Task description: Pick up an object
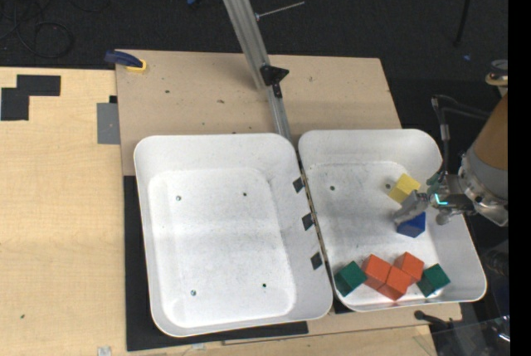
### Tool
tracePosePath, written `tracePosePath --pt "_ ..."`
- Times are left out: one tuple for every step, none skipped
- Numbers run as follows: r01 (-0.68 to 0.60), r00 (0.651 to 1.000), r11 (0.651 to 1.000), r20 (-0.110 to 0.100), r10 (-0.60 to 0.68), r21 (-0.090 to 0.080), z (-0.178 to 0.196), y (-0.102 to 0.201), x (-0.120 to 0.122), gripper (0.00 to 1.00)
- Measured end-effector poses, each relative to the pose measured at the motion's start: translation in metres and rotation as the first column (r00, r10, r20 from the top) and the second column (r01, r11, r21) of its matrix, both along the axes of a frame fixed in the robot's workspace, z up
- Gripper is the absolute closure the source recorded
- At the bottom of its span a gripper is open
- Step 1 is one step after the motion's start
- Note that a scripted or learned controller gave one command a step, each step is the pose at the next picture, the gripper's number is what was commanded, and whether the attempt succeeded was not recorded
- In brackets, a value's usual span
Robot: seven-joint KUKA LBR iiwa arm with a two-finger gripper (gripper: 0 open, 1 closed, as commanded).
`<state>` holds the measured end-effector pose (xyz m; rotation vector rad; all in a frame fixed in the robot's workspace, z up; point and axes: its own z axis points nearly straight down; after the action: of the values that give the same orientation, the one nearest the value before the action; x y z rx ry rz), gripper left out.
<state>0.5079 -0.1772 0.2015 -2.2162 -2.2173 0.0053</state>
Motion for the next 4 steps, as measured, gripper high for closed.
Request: tracePosePath --pt "0.003 1.0 1.0 0.004 -0.003 -0.001 0.002 -0.001 0.001 0.0" --pt "0.002 1.0 1.0 -0.001 -0.002 0.001 -0.047 0.008 0.002 0.0" --pt "0.004 1.0 1.0 0.0 -0.004 0.0 -0.109 0.012 0.006 0.0" --pt "0.01 1.0 1.0 0.004 -0.01 0.0 -0.109 0.011 0.006 0.0"
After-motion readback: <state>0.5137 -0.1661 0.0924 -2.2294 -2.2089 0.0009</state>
